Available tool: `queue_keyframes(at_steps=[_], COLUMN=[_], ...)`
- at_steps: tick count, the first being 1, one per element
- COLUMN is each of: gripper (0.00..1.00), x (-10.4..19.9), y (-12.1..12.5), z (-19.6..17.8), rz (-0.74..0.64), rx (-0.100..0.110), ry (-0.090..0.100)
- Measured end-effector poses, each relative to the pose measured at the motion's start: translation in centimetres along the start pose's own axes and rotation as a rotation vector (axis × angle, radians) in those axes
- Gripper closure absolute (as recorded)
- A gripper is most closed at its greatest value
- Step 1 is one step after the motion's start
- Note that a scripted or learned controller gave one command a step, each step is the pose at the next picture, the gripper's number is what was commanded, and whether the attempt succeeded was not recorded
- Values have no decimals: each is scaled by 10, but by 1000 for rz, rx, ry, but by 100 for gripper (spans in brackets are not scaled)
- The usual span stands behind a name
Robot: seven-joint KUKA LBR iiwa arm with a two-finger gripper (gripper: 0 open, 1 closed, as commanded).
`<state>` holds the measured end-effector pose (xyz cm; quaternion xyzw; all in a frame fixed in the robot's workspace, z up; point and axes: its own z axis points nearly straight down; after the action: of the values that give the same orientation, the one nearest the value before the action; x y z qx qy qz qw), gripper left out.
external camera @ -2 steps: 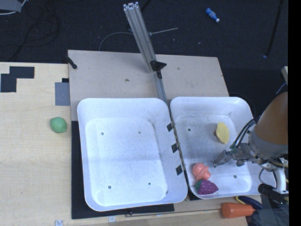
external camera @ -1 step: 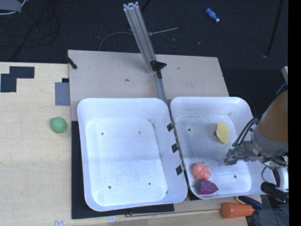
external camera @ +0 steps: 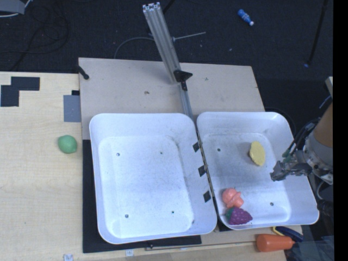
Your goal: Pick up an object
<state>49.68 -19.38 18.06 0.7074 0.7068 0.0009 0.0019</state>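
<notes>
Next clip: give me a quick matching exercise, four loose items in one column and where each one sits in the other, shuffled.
Items:
1. yellow piece
2. purple grapes
3. green ball
4. orange carrot

Places:
A. on the wooden bench left of both bins
B. right bin, near its front edge beside the pink toy
C. outside the bins, below the right bin's front edge
D. right bin, toward the middle, near the gripper

Pairs: 1-D, 2-B, 3-A, 4-C

No readable text, label or number anywhere
</notes>
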Motion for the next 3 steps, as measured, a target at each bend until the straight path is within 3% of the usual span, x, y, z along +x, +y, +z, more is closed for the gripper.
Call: queue_keyframes(at_steps=[1,3], gripper=[100,100], x=[0,85], y=[1,31], z=[-26,-37], rz=[0,-3], rx=[2,4], ry=[1,2])
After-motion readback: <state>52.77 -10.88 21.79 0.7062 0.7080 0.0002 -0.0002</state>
